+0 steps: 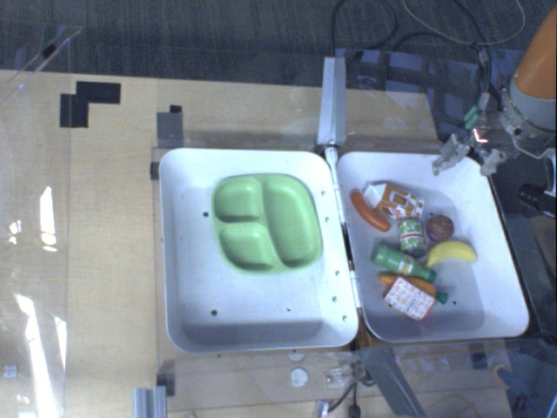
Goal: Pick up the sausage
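Your gripper hangs over the right bin's far right corner with its fingers spread, pinching nothing. You have the sausage lying near that bin's left edge, beside a small carton

The two bins looked to be made of smooth white plastic with a soft sheen, and the green tray was moulded in a matt plastic. The surface was finished in pale, smooth wood under a clear glossy sheet. The sausage and banana were seen as glossy plastic, the two cartons as printed card.
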Robot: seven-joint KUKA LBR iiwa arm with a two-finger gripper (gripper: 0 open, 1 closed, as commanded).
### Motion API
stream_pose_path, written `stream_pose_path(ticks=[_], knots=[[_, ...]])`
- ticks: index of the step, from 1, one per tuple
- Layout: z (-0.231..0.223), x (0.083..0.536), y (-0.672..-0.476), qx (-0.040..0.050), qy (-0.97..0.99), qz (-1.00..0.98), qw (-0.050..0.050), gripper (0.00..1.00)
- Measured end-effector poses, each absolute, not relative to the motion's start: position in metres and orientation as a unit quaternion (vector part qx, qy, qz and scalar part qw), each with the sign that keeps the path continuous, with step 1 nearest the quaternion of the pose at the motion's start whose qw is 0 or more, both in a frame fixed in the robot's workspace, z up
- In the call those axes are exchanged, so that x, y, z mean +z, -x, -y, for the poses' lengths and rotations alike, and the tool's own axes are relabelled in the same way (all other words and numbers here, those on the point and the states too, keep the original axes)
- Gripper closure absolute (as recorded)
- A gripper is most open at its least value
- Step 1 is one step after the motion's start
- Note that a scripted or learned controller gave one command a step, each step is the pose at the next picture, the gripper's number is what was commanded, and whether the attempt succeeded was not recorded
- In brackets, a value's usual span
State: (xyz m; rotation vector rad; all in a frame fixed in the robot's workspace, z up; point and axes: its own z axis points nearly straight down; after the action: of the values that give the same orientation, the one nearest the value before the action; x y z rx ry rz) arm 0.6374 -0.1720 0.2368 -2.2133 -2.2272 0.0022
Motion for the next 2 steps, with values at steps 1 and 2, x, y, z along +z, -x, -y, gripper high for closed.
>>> stream_pose_path(ticks=[1, 2], knots=[[0.1556, 0.1104, -0.665, -0.001, 0.695, 0.719, -0.001, 0.0], [0.1544, 0.119, -0.6671, -0.0012, 0.692, 0.722, -0.003, 1.0]])
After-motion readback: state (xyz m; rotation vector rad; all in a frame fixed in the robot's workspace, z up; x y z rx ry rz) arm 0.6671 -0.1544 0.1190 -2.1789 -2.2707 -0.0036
